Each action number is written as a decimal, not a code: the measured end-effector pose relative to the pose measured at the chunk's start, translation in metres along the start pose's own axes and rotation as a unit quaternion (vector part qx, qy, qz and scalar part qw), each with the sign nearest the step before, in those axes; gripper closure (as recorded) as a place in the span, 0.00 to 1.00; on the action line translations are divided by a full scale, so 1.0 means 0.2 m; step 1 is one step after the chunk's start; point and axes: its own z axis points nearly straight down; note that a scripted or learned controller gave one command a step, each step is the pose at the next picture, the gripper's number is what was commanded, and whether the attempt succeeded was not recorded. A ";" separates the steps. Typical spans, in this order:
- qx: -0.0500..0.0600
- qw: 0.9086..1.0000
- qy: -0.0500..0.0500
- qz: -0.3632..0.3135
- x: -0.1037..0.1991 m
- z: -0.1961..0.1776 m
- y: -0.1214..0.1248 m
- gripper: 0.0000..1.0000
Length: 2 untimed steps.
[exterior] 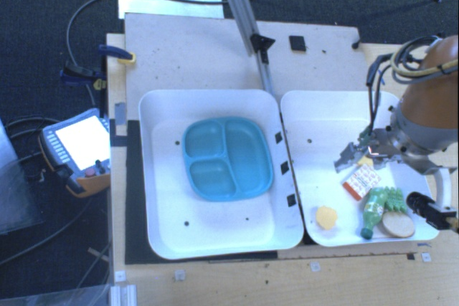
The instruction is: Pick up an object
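From where I stand, the tool (351, 155) hangs low over the right bin (315, 118), its prongs spread apart and gripping nothing. The closest thing to take is the small red-and-white packet (359, 181), lying just nearer and a touch to the right of the tips, its long side slanting. Beyond it, nearer still, sit the green bottle (374, 208), a tan disc (396, 224) and a yellow lump (326, 217). The blue tray (228, 158) rests alone in the left bin (161, 175).
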 end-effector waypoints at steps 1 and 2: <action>-0.005 1.000 -0.001 -0.001 0.00 -0.02 0.01 0.00; -0.004 1.000 0.000 0.000 0.04 0.23 0.05 0.00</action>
